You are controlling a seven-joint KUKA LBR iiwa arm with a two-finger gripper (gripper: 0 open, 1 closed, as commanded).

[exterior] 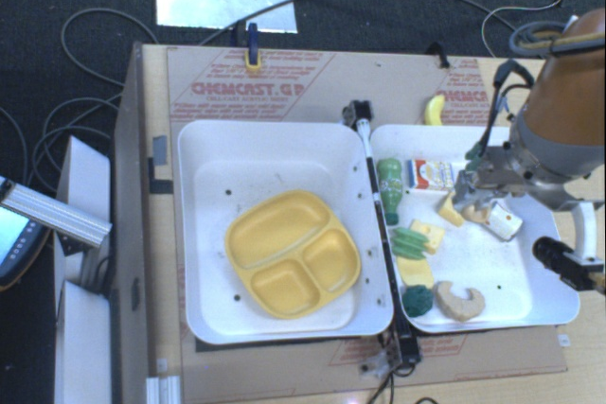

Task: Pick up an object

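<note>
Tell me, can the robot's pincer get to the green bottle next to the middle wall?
Probably yes. The green bottle lies uncovered in the right bin, nothing on top of it, and the pincer hangs nearby. The bin's wall beside it could make gripping tight.

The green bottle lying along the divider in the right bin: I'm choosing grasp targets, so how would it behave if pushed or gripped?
The green bottle lies on its side and looks round, so a sideways nudge would probably roll it. It sits close against the right bin wall, likely crowding one finger. Its glossy-looking surface could be slippery; it seems like rigid toy plastic, probably light.
</note>
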